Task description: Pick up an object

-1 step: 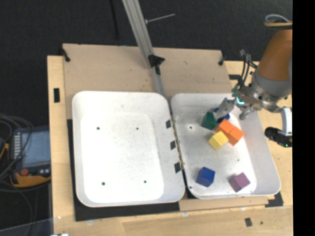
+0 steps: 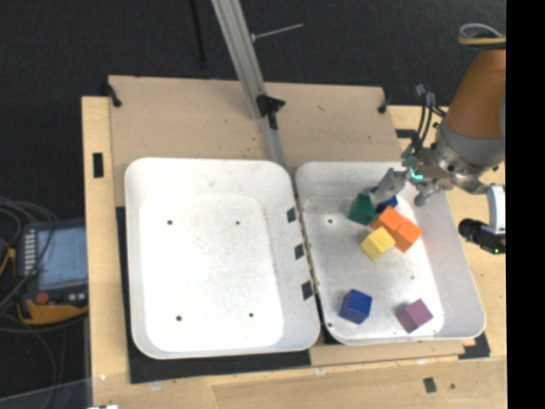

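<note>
— Any writing near the gripper that you can read?
— None; the blocks just below and beside it, the green block, the orange block and the yellow block, have plain faces; no letters, no numbers.
— The blue block and the purple block, farther from it toward the near rim?
— Plain as well; no label on either.
— The handheld pendant, far across from the gripper past the other bin?
— Its screen glows pale, but whatever stands on it is too small and blurred to read; no brand or sign can be made out.
</note>
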Controlling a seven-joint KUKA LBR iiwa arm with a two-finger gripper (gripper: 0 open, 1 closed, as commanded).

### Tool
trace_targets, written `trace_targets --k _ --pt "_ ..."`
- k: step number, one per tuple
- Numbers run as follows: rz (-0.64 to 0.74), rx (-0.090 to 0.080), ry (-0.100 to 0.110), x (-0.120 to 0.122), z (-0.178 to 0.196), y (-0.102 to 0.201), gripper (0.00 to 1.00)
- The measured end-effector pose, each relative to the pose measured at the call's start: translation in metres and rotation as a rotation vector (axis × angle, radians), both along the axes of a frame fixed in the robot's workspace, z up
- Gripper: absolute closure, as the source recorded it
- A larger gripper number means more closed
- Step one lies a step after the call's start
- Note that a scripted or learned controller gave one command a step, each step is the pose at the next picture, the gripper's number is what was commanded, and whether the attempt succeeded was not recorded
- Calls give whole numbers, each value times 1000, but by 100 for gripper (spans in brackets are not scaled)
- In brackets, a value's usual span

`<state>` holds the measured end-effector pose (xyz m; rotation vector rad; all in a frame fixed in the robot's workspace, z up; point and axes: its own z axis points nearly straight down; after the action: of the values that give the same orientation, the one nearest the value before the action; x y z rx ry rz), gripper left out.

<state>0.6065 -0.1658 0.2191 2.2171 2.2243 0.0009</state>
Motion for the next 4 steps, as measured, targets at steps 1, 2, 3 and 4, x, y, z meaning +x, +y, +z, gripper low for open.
trace_targets --k 1,2,3,4 --pt "-2 -1 5 -4 -45 5 0" --pt "-5 -5 -3 4 -89 -4 0" --pt "-5 -9 -21 9 -91 -5 0" --pt "-7 -11 -27 10 -81 -7 100"
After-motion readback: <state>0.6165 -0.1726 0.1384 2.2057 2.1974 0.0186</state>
